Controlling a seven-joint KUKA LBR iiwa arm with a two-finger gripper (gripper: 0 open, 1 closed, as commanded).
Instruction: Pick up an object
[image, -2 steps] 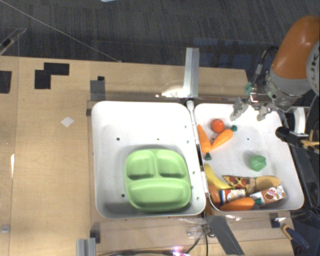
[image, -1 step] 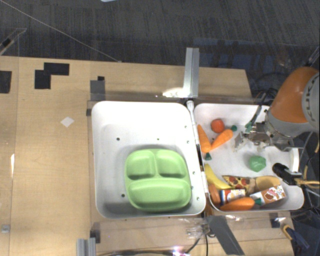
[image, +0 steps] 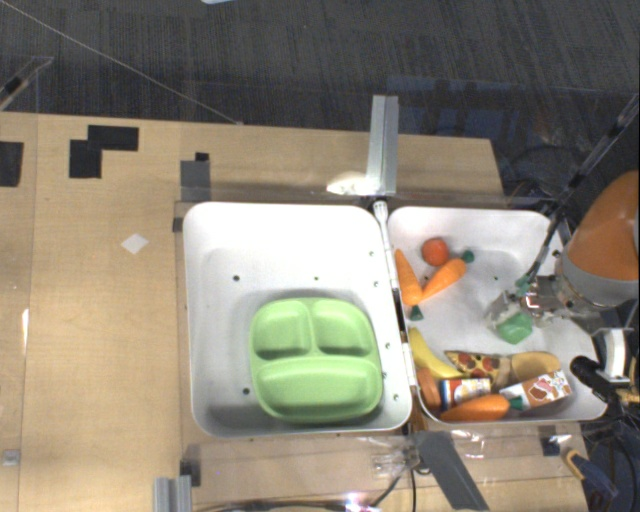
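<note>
Green block-shaped toy (image: 515, 328), small and plastic, lying on the floor of the right-hand shallow white bin (image: 500, 225), toward its right side. Sitting just below and touching, or very nearly touching, the metal two-finger gripper (image: 528, 300) at the end of the grey arm with the orange band (image: 607, 240). Finger state not readable here: tips blurred against the block, perhaps straddling its upper edge. No clear long axis to the block; roughly square from above, so little need for wrist rotation. Further left, two orange toy carrots (image: 425, 280) and a small red tomato (image: 433, 250); along the near wall, a yellow banana (image: 428, 352) and small bottles (image: 535, 388). Left white bin (image: 215, 300) holding a green divided plastic tray (image: 316, 358).
</note>
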